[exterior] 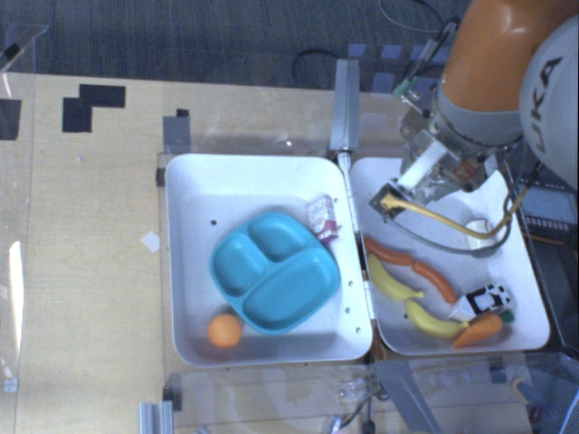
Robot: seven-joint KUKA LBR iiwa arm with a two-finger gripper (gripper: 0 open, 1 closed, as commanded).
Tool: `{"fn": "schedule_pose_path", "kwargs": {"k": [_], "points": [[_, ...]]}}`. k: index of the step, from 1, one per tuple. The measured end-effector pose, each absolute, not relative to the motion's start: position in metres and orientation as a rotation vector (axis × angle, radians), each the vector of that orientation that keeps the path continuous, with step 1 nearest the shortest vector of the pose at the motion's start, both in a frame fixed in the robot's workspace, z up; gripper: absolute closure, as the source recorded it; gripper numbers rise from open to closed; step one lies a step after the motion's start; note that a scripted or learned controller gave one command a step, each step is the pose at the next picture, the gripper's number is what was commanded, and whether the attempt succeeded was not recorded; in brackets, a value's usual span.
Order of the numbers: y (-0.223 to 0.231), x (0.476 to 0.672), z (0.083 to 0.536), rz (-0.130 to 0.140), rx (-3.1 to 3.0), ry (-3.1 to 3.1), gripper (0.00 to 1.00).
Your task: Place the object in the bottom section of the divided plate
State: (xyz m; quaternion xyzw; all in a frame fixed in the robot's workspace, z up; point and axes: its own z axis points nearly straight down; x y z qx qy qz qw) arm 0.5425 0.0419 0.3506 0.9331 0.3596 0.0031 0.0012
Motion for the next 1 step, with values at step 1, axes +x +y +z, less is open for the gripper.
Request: {"fn": "schedule_pose_path", "kwargs": {"k": [1], "points": [[0.1032,0.5436,0.2985,0.002,2.853,1.316,1.0]]}}
